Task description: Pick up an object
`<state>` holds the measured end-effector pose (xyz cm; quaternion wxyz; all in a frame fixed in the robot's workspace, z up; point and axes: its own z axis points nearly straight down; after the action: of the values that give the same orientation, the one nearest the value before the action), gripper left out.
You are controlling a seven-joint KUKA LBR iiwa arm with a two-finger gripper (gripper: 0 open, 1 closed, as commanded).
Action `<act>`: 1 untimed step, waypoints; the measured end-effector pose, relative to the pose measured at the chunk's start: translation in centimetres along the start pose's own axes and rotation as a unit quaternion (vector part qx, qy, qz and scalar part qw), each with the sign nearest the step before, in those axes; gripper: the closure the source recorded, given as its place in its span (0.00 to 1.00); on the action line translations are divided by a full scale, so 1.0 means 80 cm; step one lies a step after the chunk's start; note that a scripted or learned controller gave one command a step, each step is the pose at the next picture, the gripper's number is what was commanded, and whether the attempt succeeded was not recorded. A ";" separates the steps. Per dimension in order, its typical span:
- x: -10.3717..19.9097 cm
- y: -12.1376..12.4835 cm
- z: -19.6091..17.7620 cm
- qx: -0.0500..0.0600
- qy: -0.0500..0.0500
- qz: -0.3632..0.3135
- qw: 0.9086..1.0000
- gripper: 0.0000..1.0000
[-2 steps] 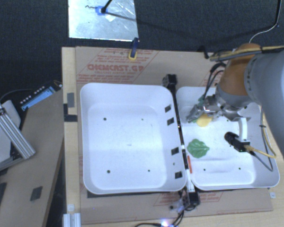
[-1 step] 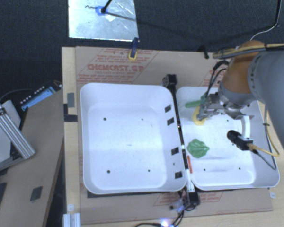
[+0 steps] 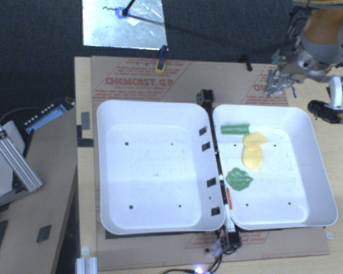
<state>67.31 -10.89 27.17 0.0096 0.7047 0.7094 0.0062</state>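
Hovering above the far edge of the right bin [image 3: 308, 170], my gripper [image 3: 277, 84] hangs over the cardboard just beyond the bin's far rim, clear of everything, with nothing between the fingers as far as this view shows; whether they stand apart or together I cannot tell, the tips being small and blurred against the printed board. Candidates all lie in the right bin, toward its left half: a green stick-shaped piece [image 3: 235, 129] near the far-left corner, a yellow lumpy piece [image 3: 252, 150] just near of it and seemingly touching or almost touching its right end, and a green leaf-shaped piece [image 3: 239, 179] nearer still, just beside the yellow one. The left bin [image 3: 154, 164] holds only its bare floor with small dark dots. Judgement: the step in hand is the approach, before any descent; no grasp has begun. Next move calls for travel leftward and toward the near side, over the bin rim, then a descent on one piece. The yellow piece looks the bulkiest and so the likeliest to seat between the fingers; the leaf looks flat and may slip. Crowding between neighbours is the main risk.
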 end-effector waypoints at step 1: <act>-0.057 -0.019 -0.249 0.001 -0.001 0.003 1.000 1.00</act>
<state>65.34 -15.33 47.08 0.0099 0.7072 0.7070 0.0051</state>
